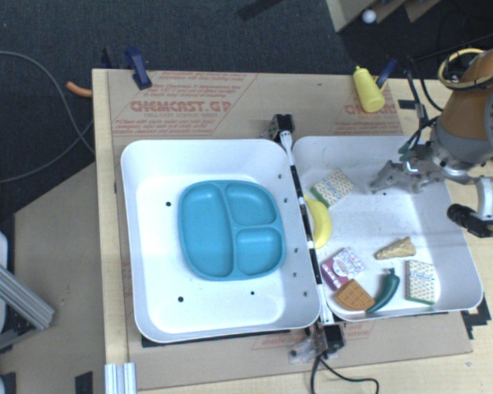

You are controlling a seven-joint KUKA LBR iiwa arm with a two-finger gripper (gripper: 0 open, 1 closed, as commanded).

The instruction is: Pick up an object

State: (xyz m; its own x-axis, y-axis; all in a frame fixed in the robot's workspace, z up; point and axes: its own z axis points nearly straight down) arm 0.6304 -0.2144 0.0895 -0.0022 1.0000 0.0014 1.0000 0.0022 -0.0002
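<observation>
Camera view: gripper [404, 173] hangs over the far part of the right bin [468, 257], near its back rim; jaw state can't be told, nothing visibly held. Relative to that bin: banana [319, 222] pressed against its left wall, patterned packet [334, 186] just beyond the banana. Near front rim, crowded: pink packet [343, 265], waffle [352, 296], green pepper [385, 291], second patterned packet [421, 281], wedge [394, 249] just behind them. Bin's middle floor is bare, open room there. Left bin [148, 171] holds blue divided plate [230, 228].
</observation>
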